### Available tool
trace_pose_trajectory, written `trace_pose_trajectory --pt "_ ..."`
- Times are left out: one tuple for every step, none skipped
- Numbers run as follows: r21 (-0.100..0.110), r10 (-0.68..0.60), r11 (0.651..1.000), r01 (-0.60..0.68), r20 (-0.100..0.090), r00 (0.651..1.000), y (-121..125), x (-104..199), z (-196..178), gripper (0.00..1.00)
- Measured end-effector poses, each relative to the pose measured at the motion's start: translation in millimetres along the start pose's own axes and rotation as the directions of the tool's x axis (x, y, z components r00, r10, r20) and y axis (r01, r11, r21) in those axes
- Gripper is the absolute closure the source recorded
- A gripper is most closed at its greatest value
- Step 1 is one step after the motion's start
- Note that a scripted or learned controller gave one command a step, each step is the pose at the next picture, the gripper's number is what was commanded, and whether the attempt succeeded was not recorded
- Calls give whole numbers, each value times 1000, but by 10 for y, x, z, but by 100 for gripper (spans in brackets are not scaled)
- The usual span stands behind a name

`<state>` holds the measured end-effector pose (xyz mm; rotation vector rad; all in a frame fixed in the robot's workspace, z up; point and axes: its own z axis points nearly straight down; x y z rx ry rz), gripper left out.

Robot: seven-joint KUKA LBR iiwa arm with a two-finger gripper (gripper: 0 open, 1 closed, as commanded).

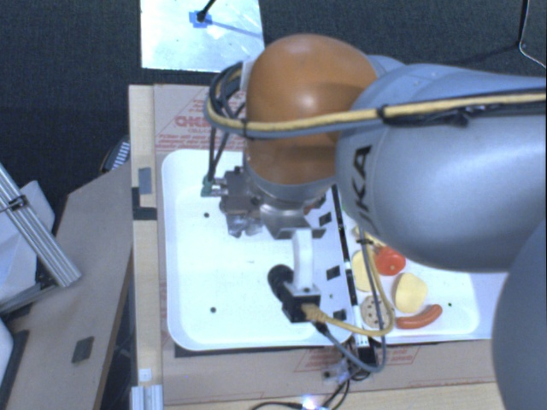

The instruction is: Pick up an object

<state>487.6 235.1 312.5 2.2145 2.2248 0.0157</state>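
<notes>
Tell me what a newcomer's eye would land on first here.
The grey arm with its orange band dominates, reaching in from the right and hanging over the left bin. Next come the bright things towards the near edge of the right bin: a red piece, a yellow piece and an orange sausage shape.

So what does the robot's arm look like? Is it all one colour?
No. The arm is big, smooth and rounded, mostly grey, with a shiny orange band like a ball near its end. Black letters are printed on the grey part. A thin yellow cable runs along it, and below the orange sits a darker metal wrist.
</notes>
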Motion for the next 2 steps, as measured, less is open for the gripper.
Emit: trace_pose_trajectory --pt "5 1 1000 -1 3 1000 0 -6 -356 100" --pt "13 3 1000 -3 7 1000 -18 -10 297 100"
